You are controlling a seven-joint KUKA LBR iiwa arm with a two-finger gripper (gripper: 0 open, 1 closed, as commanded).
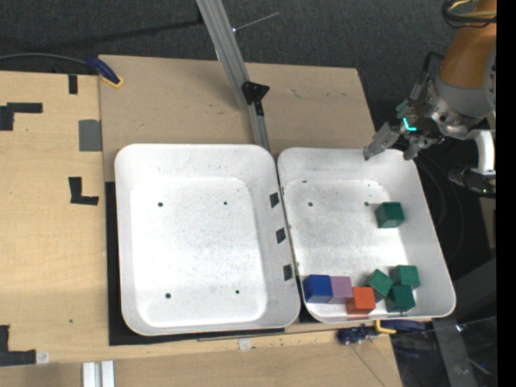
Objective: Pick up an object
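Note:
My gripper (393, 145) hangs over the far right corner of the right bin (322, 168), its two dark fingers spread apart with nothing between them. A green cube (390, 214) lies alone in the right bin, below the gripper. Along the bin's near edge sit a blue cube (318, 288), a lilac block (342, 287), an orange cube (363, 299) and three more green blocks (398, 285).
The left bin (129, 216) stands beside the right one, with small black clips along the shared edge. A grey metal pole (230, 51) slants across the bench behind the bins. Black tape marks lie on the wooden bench at the left.

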